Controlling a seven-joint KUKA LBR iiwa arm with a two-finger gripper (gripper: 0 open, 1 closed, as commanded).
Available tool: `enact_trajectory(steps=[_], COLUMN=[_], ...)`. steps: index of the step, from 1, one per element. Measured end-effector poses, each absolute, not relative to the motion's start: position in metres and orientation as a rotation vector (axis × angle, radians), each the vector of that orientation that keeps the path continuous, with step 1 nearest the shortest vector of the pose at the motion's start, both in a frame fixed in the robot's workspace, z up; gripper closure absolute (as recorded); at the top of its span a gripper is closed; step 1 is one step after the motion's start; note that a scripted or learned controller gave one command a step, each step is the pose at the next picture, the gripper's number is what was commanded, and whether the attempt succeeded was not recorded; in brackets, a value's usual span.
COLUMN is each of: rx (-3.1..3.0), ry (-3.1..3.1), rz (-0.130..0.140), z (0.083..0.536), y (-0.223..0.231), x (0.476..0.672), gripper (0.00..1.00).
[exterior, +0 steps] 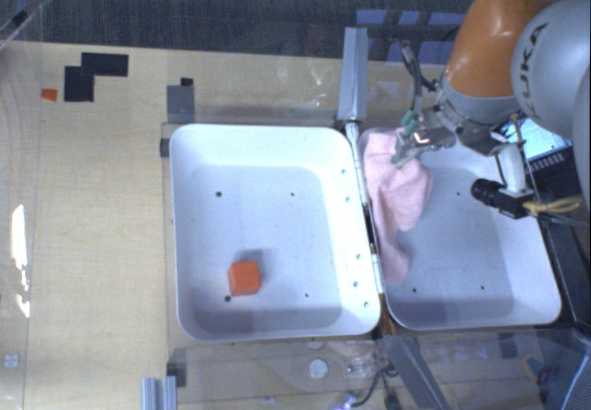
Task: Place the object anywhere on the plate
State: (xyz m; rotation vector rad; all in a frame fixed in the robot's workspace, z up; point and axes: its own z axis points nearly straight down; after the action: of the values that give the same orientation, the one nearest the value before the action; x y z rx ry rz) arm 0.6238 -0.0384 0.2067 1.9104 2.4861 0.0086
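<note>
A pink cloth (397,200) lies in the right bin (480,297), stretched along its left wall from the far corner toward the front. My gripper (409,148) sits at the cloth's upper end, and its fingers look shut on the bunched fabric there. The grey arm with its orange band comes in from the upper right. A small orange block (245,277) rests on the floor of the left bin (277,159), near its front left.
A metal divider rail (365,214) runs between the two bins. A black cable connector (499,198) juts over the right bin's right side. Black and orange marks (88,76) lie on the wooden bench at the far left.
</note>
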Motion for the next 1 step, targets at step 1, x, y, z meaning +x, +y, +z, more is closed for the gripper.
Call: enact_trajectory(steps=[1], rx=[1.902], ry=[2.491], rz=[0.008], z=[0.2258], y=[-0.0369], x=[0.626], gripper=[1.0])
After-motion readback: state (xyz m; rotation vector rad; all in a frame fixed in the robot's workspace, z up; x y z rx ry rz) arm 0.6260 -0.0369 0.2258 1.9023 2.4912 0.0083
